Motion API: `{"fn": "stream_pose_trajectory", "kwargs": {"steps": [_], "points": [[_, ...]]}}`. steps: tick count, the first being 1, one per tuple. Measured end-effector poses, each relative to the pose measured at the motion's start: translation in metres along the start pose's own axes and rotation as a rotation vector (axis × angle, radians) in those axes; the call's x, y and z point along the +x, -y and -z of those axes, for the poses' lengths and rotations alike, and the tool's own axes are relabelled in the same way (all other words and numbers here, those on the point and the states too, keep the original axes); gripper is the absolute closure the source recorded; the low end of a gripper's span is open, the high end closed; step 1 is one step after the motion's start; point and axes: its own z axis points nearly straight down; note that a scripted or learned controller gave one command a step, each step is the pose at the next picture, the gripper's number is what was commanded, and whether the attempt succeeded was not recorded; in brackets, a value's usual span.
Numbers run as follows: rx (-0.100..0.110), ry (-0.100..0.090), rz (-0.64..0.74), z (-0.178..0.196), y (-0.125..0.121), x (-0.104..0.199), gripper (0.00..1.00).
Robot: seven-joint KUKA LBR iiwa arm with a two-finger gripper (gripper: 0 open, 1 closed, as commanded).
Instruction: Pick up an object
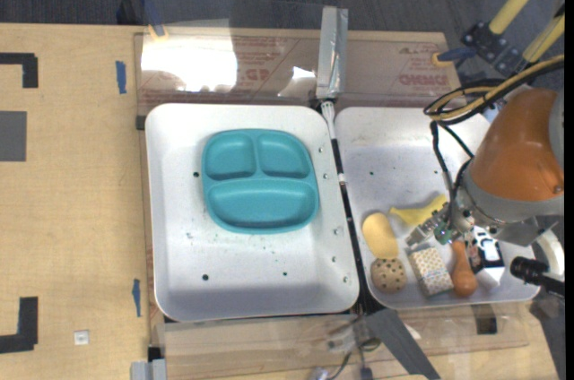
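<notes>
The arm [520, 163] has a fat rounded orange band over a grey wrist, black cables looping off it, and some green and white bits down low.

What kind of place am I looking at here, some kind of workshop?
Most likely a robotics lab test bench. A grey and orange robot arm reaches over two white bins, one holding a teal divided plate, the other small toy-like objects.
</notes>
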Motion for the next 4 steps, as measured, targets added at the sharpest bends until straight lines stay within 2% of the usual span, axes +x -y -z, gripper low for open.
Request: {"fn": "stream_pose_trajectory", "kwargs": {"steps": [1,2,3,4], "points": [[0.002,-0.001,0.000,-0.001,0.001,0.000,0.00],[0.006,-0.007,0.161,-0.017,0.009,-0.005,0.00],[0.001,-0.003,-0.131,-0.037,0.013,-0.012,0.00],[-0.006,0.002,-0.131,-0.025,0.011,-0.013,1.00]]}}
